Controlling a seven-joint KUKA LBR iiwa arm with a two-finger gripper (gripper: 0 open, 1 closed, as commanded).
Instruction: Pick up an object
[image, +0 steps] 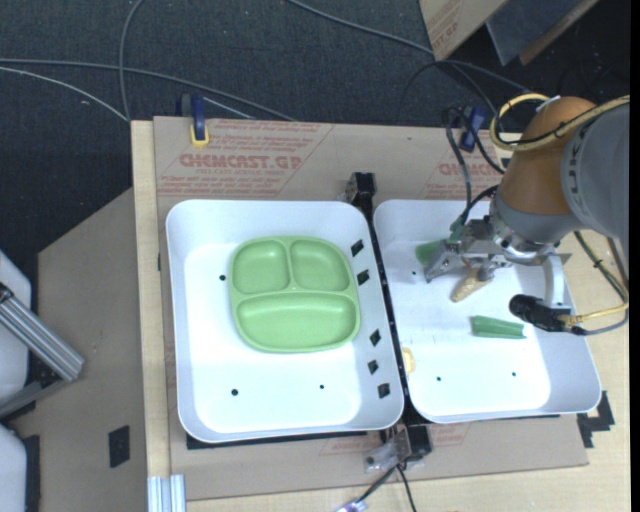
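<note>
1. The arm (560, 160) is reaching in from the right and hanging low over the right bin (560, 400), in its upper half.
2. The gripper (462, 268) is sitting near the bin floor. The fingers are showing as spread, one reaching left toward the green piece (430, 254), one pointing down toward the tan piece (468, 289). Nothing is visibly sitting between them, so the judgement is: wide and holding nothing.
3. Candidate objects, all in the right bin: the green piece at the gripper's left finger, touching or just beside it (cannot tell which); the tan piece just below the gripper; a flat green strip (497, 327) lying apart, lower right.
4. Looks: the tan piece is appearing small, pale and elongated, lying at a slant. The green piece is partly hidden by the gripper. The strip is lying flat, long edge roughly across the bin.
5. The left bin (190, 300) is carrying a green divided plate (294, 294); it is lying well apart from the gripper.
6. Step in hand, as judged: settling on a grasp of the tan or green piece. To do it well, the fingers should be straddling one piece only, across its narrow side, going fully down before closing.
7. Risk: both pieces are lying close, so a closing could be nudging one away.
</note>
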